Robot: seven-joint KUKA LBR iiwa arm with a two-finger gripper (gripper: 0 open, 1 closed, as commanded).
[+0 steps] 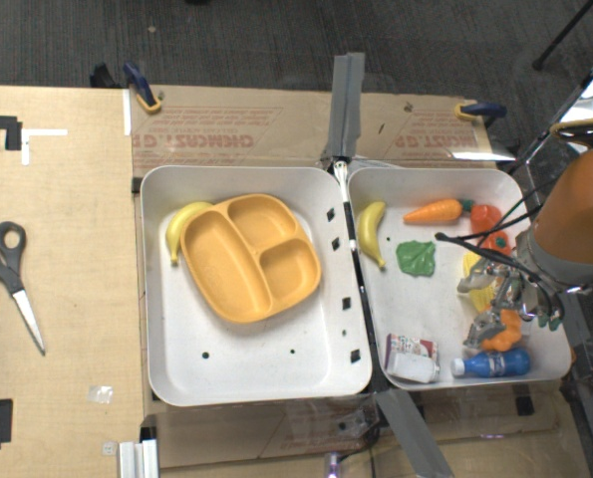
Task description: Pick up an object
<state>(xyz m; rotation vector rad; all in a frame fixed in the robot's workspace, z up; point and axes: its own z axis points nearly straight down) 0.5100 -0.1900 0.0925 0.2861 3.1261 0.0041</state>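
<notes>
you are watching the hand (495, 312) reaching into the right bin (431, 182) over a small orange toy (502, 339) beside the blue bottle (495, 365); finger state unclear, so the next move is likely closing and lifting.

Orange divided plate (248, 259), yellow banana (373, 233), green leaf (416, 258)

Even, bright overhead light, soft shadows, mild glare on white bins (156, 297), sharp focus.
</notes>
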